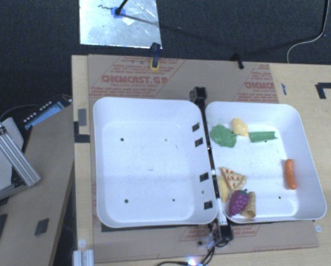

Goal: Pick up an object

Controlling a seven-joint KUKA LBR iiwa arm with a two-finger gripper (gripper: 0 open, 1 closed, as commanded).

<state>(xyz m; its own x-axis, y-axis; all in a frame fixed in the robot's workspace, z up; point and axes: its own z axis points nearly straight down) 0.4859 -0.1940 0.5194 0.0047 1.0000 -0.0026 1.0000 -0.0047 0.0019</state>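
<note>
Toy food pieces lie scattered in the right bin (265, 165), six or so, all loose and none lifted.

Nearest the right wall is an orange sausage-like stick (289, 174), lying alone and well apart from the rest. Toward the far wall, a flat green bar (262, 136) sits just beside a yellow lump (239, 127), which touches a green leafy piece (223, 136) by the divider. In the near corner a purple grape bunch (238, 201) lies on a tan piece whose shape is hard to make out, with a lattice-marked triangular wedge (232, 178) just above it, overlapping a pale yellow piece. The left bin (149, 165) adjoins, joined along the seam by black clips (198, 143).
</note>
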